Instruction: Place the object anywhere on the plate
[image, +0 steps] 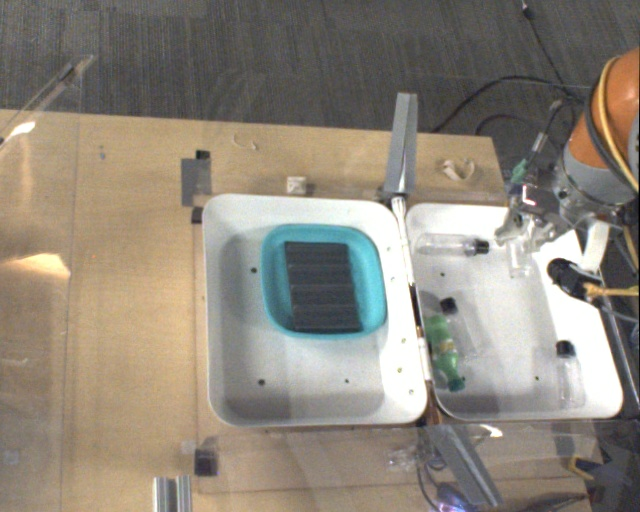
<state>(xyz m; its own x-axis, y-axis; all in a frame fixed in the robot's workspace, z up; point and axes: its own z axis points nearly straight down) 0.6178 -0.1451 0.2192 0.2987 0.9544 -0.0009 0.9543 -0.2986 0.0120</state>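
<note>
Overhead, the wooden bench (110, 300) is being taken up largely by two white bins set side by side. The left bin (235, 390) is holding a teal plate (372, 290), on which a dark ribbed block (320, 287) is lying flat. The right bin (520, 300) is holding several clear plastic vials with black caps: one vial (448, 243) is lying near the top edge, another vial (567, 372) is lying near the right wall, and a third vial (455, 318), hard to make out, is lying just above a green object (444, 352) beside the dividing wall. The grey arm (605, 120), with its orange band, is being cut off at the right edge. The gripper (520, 235) is hanging over the right bin's upper right corner; whether it is released or clenched cannot be told, its shape being blurred against the white. No legible writing is being shown.
</note>
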